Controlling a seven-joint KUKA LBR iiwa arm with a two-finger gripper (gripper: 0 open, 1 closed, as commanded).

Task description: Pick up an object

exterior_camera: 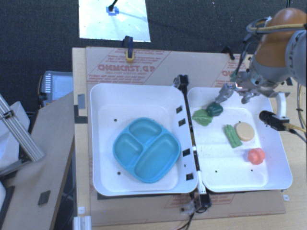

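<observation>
Claw (236, 94) fingers are standing apart over the far part of the right bin (276, 176), one grey finger (223, 94) slanting down toward a dark green piece (215, 110) and its tip sitting just beside that piece's upper edge, the other finger (248, 97) hanging further right; nothing is sitting between them. A grey arm (278, 51) with its orange band is reaching in from the right edge above the bin's far corner. That dark green piece is lying touching a lighter green leafy piece (202, 117) near the divider between the bins. Toward the middle of the right bin, a green bean-like stick (232, 135) is lying at a slant just beside a round tan disc (245, 131), and a pink-red fruit-like piece (256, 155) is resting nearer the front, apart from them. A blue divided plate (146, 150) is sitting tilted on the floor of the left bin (103, 104). Both bins are resting on a cardboard sheet (144, 66) spread over the table (55, 143), with a yellow and black clamp (129, 49) gripping the sheet's far edge.
</observation>
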